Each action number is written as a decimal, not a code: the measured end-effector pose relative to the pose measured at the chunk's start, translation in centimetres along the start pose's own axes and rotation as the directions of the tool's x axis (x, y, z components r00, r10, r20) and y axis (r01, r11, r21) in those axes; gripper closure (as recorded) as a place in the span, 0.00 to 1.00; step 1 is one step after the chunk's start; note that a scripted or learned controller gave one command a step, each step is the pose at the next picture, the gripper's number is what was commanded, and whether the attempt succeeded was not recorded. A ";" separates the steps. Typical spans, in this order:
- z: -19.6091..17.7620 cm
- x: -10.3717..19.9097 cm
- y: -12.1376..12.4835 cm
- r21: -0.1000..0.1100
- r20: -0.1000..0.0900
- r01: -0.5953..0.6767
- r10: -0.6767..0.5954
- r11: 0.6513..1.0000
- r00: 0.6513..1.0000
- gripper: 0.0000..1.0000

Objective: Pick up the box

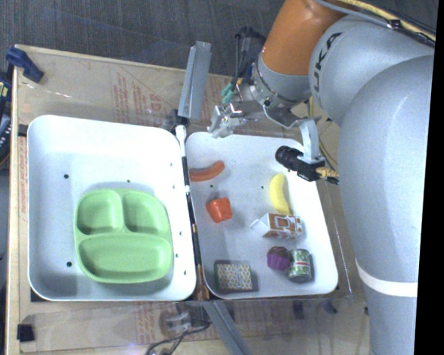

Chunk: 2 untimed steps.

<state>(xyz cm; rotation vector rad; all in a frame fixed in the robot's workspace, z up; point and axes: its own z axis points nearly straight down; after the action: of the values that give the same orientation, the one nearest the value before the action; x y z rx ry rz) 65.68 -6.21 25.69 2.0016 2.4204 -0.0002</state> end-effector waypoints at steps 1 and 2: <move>0.0 0.1 0.0 0.000 -0.001 0.001 -0.001 1.000 1.000 0.00; 12.6 -3.4 -0.7 0.002 -0.002 -0.027 0.027 1.000 1.000 0.00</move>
<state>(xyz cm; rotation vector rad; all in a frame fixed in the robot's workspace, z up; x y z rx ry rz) 65.66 -9.67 13.14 2.0364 2.3947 -0.0011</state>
